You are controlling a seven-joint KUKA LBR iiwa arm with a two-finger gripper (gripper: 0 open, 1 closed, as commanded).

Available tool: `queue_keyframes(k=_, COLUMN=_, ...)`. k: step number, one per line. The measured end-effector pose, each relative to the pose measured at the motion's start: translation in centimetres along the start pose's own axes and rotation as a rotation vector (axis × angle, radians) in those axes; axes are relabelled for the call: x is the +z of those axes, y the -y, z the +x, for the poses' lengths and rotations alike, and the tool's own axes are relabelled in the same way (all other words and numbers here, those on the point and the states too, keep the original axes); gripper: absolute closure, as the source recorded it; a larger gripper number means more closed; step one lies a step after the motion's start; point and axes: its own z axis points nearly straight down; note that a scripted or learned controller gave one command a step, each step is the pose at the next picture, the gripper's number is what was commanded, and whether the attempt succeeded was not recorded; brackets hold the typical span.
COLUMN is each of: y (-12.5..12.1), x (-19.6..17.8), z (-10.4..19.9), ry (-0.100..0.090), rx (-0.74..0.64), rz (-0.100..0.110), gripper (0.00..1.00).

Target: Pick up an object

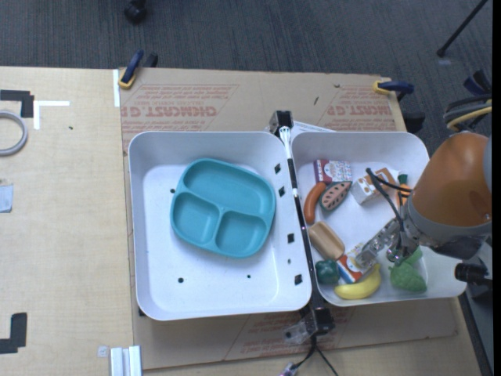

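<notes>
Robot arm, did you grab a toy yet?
Not that I can see. The gripper is down in the right bin, just above the banana and beside the green toy, but nothing shows between its fingers. Grabbing and lifting are still left. The blue tray sits untouched in the left bin.

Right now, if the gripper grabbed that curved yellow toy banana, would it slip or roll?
The curved yellow toy banana looks smooth and glossy, so it may slip. Its bend probably stops it rolling. Toys crowd it against the right white bin wall, so a nudge would likely shift those too.
</notes>
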Motion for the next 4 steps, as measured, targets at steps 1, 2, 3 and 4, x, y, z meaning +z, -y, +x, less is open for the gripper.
queue_keyframes(k=1, y=-3.8, x=-11.1, z=4.4, ry=-0.005, rx=0.057, rz=0.005, gripper=1.00)
queue_keyframes(k=2, y=-3.9, x=-12.1, z=4.2, ry=-0.002, rx=0.058, rz=0.003, gripper=1.00)
queue_keyframes(k=3, y=-4.0, x=-13.0, z=4.1, ry=0.001, rx=0.059, rz=0.001, gripper=1.00)
queue_keyframes(k=4, y=-6.3, x=-33.4, z=3.8, ry=0.000, rx=0.395, rz=0.004, gripper=1.00)
